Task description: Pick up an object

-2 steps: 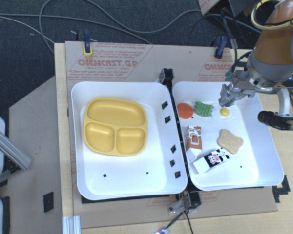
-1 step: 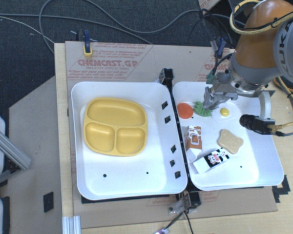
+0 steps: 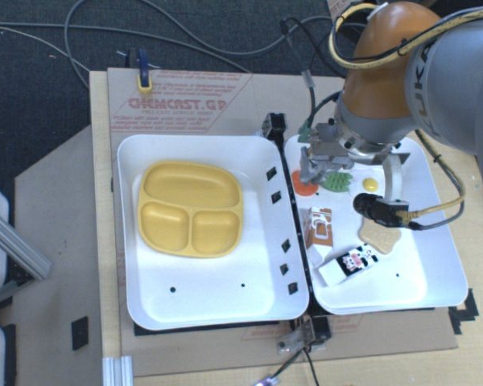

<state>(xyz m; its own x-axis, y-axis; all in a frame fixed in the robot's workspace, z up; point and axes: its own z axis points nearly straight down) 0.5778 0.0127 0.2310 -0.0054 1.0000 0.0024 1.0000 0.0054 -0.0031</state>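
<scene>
orange disc [image 3: 304, 188], small and flat, lies under the tool [image 3: 315, 170]; tool's grip state cannot be told.

The arm [image 3: 459, 71] is grey with a glossy orange band [image 3: 386, 47] above the wrist. Yellow and black cables [image 3: 354, 26] loop beside it. Its metal pincer [image 3: 315, 167] is dull grey.

Yellow divided plate [image 3: 191, 208] sits in left bin [image 3: 145, 296]. Arm [image 3: 419, 71] enters from upper right, gripper [image 3: 312, 175] low over right bin [image 3: 435, 284], right above orange disc [image 3: 303, 185]. Green toy [image 3: 336, 182], toast-shaped piece [image 3: 381, 236], small cards nearby.
</scene>
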